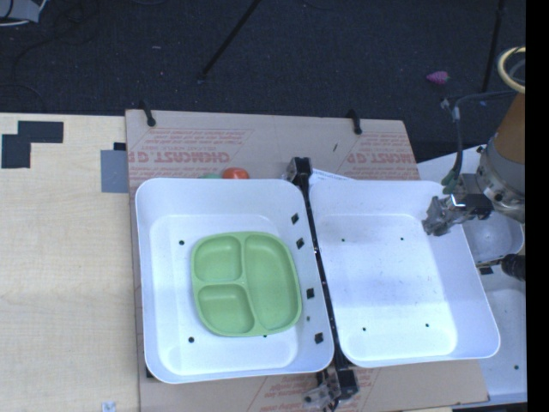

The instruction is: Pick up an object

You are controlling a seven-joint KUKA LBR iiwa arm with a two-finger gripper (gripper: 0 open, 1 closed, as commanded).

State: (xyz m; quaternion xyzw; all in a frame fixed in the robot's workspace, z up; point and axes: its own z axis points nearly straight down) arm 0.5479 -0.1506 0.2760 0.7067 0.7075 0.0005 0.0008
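Camera view, one entry per item, as I read it from my station; left bin (pixel 163 204): white, shallow, holding a green divided plate (pixel 246 283) lying flat near its middle, three compartments up, apart from every wall; right bin (pixel 480 316): white, shallow, its floor showing bare with a few small dark marks; divider between the bins: a black strip (pixel 310 256) running near to far; beyond the left bin's far wall, a small orange thing (pixel 235 174) on the cardboard sheet (pixel 257 148) covering the table, too hidden to name; hand (pixel 439 215): at the right bin's far right rim, with the arm behind it on the right; whether it is spread or pressed together I cannot tell, and I see nothing between its tips; step in hand, by my judgement: the approach, nothing yet lifted; next move, as I judge it: carry the hand left across the divider, over the plate, then descend onto an edge or a ridge between compartments, since the flat plate offers little else to pinch.
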